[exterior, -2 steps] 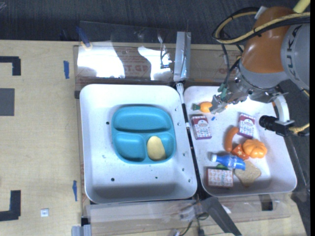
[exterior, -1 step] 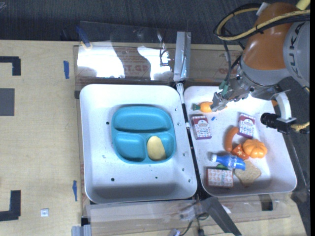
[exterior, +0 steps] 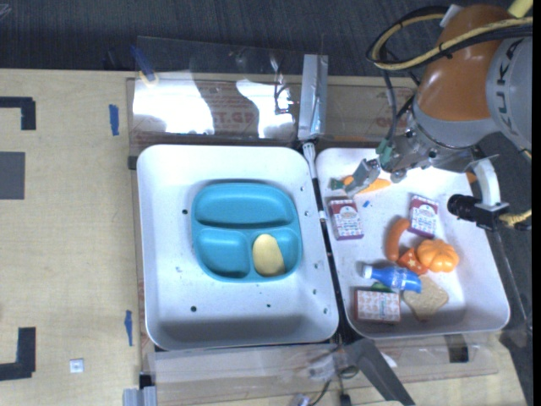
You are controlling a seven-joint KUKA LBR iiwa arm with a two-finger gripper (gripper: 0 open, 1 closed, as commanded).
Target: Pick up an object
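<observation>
My claw [exterior: 369,174], grip state I cannot tell, hovers over a small orange carrot-shaped toy [exterior: 370,185] at twelve o'clock of the right white bin [exterior: 494,307].

Both bins are white: the left bin [exterior: 161,252] carries a bright blue divided tray [exterior: 221,210], and in one compartment of that tray lies a pale yellow lemon [exterior: 268,254]. The right bin [exterior: 482,299] shows warmer colours: an orange carrot [exterior: 372,185] with a green end, an orange sausage-shaped piece [exterior: 395,237], an orange pumpkin [exterior: 434,255] next to a small red piece, a blue bottle [exterior: 394,277] with a white cap, and a tan slice of bread [exterior: 428,298]. Three small boxes, one [exterior: 345,219], another [exterior: 423,216] and a third [exterior: 377,305], are red and white with printed pictures. The arm [exterior: 473,66] is orange and grey, the table [exterior: 63,227] pale beige with black and blue tape marks.
</observation>
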